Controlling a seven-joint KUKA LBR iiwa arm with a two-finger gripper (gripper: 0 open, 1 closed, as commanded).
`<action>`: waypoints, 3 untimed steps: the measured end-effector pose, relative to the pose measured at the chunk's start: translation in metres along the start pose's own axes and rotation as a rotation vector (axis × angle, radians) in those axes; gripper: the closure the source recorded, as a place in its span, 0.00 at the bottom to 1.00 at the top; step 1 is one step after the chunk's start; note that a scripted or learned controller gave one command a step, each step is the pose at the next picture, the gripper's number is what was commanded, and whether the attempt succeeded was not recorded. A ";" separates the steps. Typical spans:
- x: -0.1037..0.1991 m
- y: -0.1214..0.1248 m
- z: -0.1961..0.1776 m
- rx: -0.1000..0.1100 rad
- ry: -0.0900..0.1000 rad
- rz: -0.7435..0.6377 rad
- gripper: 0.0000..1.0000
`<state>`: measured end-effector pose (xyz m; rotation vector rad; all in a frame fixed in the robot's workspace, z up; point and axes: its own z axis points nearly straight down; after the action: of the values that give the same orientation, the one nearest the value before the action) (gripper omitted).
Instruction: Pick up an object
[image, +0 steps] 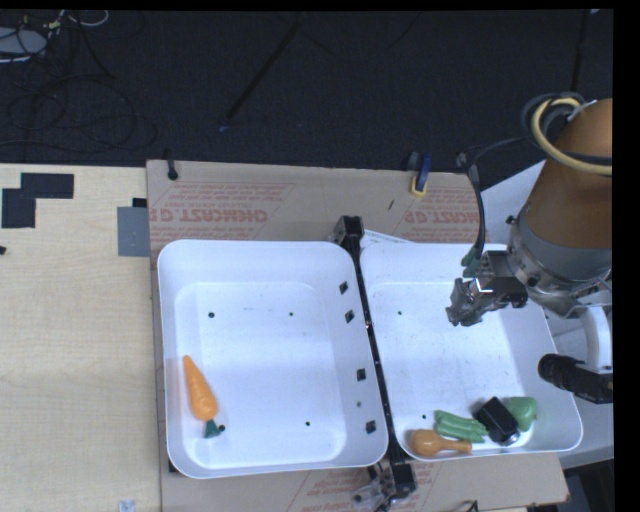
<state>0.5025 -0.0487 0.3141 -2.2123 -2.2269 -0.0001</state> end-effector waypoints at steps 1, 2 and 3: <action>0.073 0.015 -0.070 -0.007 0.000 -0.002 1.00; 0.108 -0.026 -0.134 -0.006 0.000 0.001 1.00; 0.125 -0.013 -0.095 0.006 -0.003 0.004 1.00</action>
<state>0.4888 0.0764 0.4094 -2.2161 -2.2208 0.0100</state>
